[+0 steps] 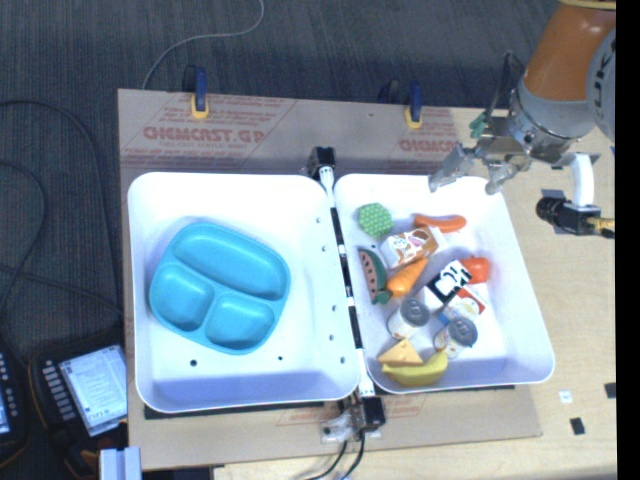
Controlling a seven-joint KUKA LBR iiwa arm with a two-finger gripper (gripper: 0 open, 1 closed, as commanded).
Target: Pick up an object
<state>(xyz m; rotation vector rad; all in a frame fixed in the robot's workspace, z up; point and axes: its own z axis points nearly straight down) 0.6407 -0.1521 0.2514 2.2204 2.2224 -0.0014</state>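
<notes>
A robot test laboratory, not a home or a shop.

Standing here, I see a cardboard sheet (250, 133) fixed with clamps (200, 90) on a pale bench (585, 368), two white bins (150, 203) on it, loose cables (40, 168) over dark carpet (80, 28) at nine o'clock, and an industrial arm (565, 58) at two o'clock; plastic toy food (420, 288) fills one bin.

White bins: you have two, left (150, 368) and right (520, 268).
Blue divided trays: one (220, 283), with three compartments.
Toy foods and small items, right bin: roughly ten in a heap; an exact count isn't possible.
Bananas: one (415, 370).
Watermelon slices: one (372, 274).
Blue-and-yellow clamps: two (200, 90) (414, 103).
</notes>
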